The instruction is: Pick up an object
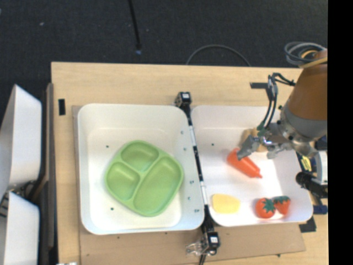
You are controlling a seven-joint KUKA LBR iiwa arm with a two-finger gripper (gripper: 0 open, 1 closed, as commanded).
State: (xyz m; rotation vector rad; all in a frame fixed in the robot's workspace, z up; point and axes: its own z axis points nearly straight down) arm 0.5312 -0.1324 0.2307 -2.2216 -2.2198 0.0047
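An orange carrot-shaped toy [245,165] lies slantwise in the middle of the right bin [220,126]. My gripper [258,146] hangs just above and to the right of the toy's upper end, very close to it. Nothing is seen lifted off the bin floor. A yellow lemon-like piece [226,203] rests at the bin's front left. A red strawberry-like toy with green leaves [272,207] lies at the front right.
A green divided plate [144,177] lies in the left bin [84,148]. The arm's grey and orange body [311,98] looms over the right bin's far right side, with cables beside it. A ridge [193,148] separates the two bins.
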